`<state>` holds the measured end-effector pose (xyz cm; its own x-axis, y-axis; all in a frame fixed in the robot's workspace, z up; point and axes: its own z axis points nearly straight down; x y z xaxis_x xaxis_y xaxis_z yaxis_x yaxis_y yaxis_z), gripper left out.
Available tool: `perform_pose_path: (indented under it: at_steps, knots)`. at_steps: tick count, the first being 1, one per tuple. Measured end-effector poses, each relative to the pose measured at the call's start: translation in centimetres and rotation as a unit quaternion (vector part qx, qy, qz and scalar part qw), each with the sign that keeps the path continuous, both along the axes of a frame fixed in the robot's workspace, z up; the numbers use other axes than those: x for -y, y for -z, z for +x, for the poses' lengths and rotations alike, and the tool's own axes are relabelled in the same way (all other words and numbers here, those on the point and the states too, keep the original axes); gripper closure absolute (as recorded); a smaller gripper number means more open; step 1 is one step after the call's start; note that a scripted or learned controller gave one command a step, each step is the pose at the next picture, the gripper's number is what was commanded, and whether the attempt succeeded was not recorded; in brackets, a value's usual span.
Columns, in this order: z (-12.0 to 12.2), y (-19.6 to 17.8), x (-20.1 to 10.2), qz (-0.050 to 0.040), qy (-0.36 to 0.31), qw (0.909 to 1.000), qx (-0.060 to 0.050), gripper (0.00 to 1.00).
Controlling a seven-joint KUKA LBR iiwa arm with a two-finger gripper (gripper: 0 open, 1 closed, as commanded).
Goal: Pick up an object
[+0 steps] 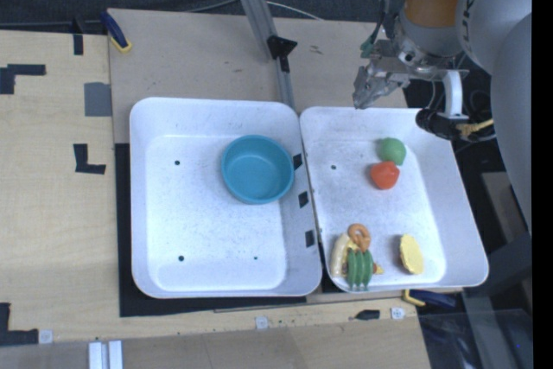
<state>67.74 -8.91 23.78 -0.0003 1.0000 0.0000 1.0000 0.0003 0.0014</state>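
Gripper (370, 92) hovers at upper right over right bin's (432, 272) top edge, jaw state unclear; blue bowl (257, 169) in left bin (164, 212).

Right bin (449, 212) centre open; toys along far, near edges; slanted pole (259, 13) left.

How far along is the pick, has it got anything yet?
Nothing looks picked. The gripper sits above the far rim of the right bin, with no object seen between its fingers. The green piece, red piece and yellow piece lie in that bin. Descent, grasp and lift remain.
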Motion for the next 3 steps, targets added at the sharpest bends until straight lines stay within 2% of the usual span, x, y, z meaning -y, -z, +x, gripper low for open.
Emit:
perform_pose_path:
  at_steps: [2,3]
  knots:
    - [-2.6,2.0,-10.7,0.0004,-0.002,1.0000,-0.001,1.00]
    - [-3.5,0.7,-15.6,0.0005,-0.002,1.0000,-0.001,1.00]
